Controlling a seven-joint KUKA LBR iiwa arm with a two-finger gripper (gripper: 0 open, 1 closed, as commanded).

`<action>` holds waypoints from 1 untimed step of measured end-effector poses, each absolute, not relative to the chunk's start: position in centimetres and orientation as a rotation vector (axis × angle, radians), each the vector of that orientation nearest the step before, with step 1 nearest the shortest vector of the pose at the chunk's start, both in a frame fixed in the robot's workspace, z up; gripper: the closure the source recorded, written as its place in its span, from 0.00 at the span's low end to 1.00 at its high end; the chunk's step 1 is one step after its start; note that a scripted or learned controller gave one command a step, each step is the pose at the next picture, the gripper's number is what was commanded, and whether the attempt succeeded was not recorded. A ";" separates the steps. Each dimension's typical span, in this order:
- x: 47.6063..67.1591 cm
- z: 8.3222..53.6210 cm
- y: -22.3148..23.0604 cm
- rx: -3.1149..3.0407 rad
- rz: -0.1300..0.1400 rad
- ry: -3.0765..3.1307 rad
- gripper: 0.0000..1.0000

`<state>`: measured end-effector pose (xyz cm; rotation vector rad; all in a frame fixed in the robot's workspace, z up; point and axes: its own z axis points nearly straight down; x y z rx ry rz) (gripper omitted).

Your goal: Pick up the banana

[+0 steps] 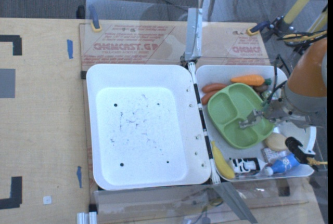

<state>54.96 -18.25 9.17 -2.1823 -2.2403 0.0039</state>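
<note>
Banana [223, 161] lies in the near left corner of the right bin [225, 68], stretched along the wall shared with the left bin [93, 114]. Nothing rests on top of it, and you see its yellow length in full.

Just to its right along the near wall sits a small black-and-white pack [244, 166], very close to the banana, though you cannot tell whether they touch. Past that, a blue-and-white bottle [281, 166] lies on its side toward the near right corner. Just behind the bottle you find a silvery packet [270, 154] and a pale, rounded lump [276, 141].

Farther in, a green divided tray [234, 108] takes up the middle of the bin, its near rim close to the banana's far tip. The gripper [247, 123] is low over the tray's near right section, apart from the banana, and you cannot tell whether its jaws are apart or together. The arm [307, 82] reaches in from the right.

Beyond the tray, two reddish sausages [212, 88] lie by the far left corner, with a carrot [248, 80] along the far wall.
</note>
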 end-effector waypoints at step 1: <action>64.4 9.8 -19.0 -1.977 0.069 -2.344 0.00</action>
